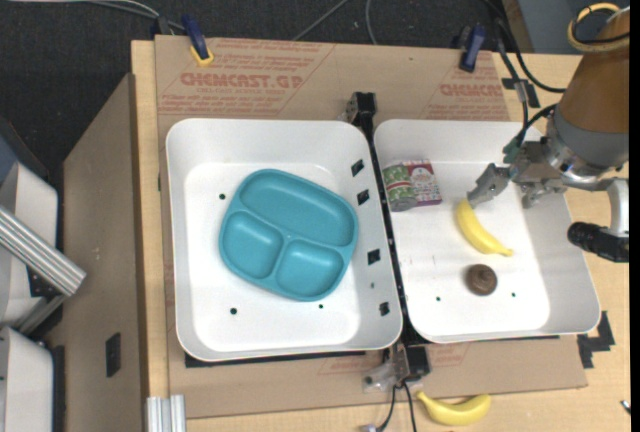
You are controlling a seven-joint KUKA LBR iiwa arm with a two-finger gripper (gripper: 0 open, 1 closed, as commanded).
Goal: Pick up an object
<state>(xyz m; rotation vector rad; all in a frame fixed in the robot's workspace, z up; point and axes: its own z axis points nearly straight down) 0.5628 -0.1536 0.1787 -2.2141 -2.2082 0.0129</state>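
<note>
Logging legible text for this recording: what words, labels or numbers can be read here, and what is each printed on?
"CHEMCAST GP", red print on the brown board behind the left bin.
"CHEMCAST", red, partly cut off, on the same board behind the right bin.
Small packet in the right bin: printed, but too small to read.

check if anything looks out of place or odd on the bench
One thing stands out: a second banana lies outside both bins, on the bench at its front edge below the right bin. Inside that bin, a banana, a small printed packet and a brown round object lie apart; the left bin holds a teal divided plate.
</note>
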